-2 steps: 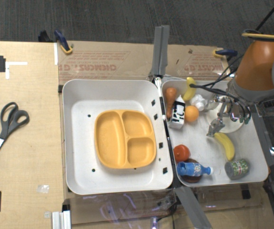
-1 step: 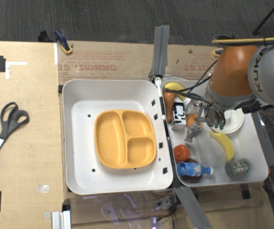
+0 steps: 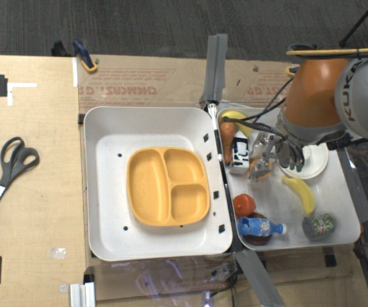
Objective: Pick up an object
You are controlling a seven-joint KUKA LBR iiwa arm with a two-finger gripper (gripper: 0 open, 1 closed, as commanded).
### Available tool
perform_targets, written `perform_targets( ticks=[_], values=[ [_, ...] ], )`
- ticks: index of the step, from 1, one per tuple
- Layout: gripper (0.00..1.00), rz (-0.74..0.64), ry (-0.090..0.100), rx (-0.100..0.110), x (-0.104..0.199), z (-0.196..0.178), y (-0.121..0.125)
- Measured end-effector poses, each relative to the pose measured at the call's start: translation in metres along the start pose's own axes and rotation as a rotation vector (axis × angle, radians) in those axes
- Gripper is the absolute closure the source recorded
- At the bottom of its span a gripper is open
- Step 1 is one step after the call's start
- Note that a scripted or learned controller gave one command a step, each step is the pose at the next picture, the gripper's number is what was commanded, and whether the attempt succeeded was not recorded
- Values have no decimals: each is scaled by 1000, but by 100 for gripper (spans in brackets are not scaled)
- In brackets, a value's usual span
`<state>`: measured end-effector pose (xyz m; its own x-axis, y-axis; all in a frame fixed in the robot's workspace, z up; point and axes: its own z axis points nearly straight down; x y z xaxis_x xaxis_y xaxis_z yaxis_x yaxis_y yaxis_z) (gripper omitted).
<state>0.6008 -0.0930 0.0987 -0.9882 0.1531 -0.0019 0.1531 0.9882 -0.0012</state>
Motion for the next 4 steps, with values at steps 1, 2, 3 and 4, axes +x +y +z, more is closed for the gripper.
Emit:
perform_targets(
  ticks=[1,2,3,4],
  values=[
    [100,-17,2,-2,-27,-157,74],
    [100,-20,2,-1,-29,-163,74],
    [100,-10,2,-1,33,-180,39],
    [100,-81,3,-1,111,-199,12]
  ],
)
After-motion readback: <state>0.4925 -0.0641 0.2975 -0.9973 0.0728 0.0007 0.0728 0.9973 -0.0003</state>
